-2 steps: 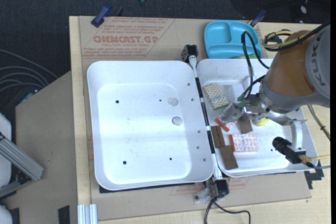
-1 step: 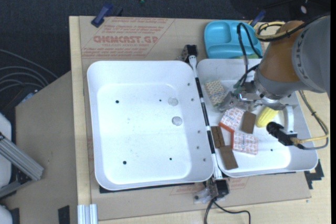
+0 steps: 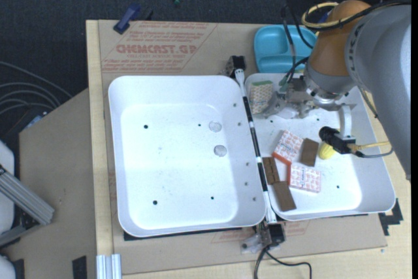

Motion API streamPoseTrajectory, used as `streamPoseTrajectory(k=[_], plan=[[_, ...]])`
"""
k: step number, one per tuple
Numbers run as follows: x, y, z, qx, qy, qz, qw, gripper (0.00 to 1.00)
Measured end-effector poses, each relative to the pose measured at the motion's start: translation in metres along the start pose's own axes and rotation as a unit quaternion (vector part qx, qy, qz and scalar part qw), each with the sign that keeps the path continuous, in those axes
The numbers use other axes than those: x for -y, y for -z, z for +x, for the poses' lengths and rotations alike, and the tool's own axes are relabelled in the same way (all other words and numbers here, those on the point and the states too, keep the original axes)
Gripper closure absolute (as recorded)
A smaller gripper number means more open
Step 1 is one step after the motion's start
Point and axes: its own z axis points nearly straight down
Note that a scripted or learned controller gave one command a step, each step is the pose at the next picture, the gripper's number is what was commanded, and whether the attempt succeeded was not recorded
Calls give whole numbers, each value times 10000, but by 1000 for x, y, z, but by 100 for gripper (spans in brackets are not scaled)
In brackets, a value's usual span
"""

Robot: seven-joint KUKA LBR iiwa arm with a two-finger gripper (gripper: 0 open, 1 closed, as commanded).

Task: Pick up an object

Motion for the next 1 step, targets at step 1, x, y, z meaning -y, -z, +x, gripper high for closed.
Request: streamPoseTrajectory(k=[1], plan=[[124,-1,7,-3,-9,17,10000,0]])
